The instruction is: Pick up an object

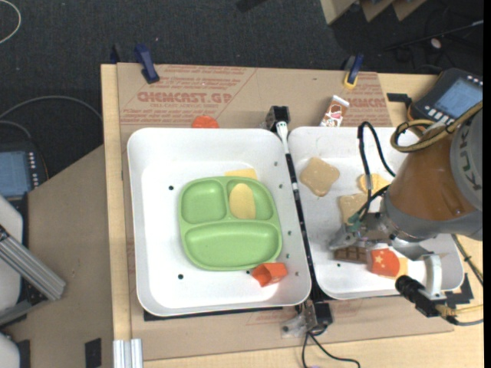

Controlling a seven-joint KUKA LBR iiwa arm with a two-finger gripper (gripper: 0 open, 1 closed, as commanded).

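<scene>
My gripper (351, 234) hangs low in the right bin (334, 284), just above a flat brown piece (349, 254) near the bin's front. Right beside that piece lies an orange item with a star (383, 262). A pale tan chunk (350, 204) sits just behind the gripper. Farther back are a tan bread-like slice (319, 175) and a small yellow piece (370, 182), the latter partly behind the arm's cable. The grey arm with its orange band covers the bin's right side.
The left bin (149, 205) holds a green divided plate (222, 242) with a yellow item (242, 201) in one compartment, and an orange block (269, 273) at its front. A small red-and-white carton (334, 112) and blue clamps (146, 64) sit on the bench behind.
</scene>
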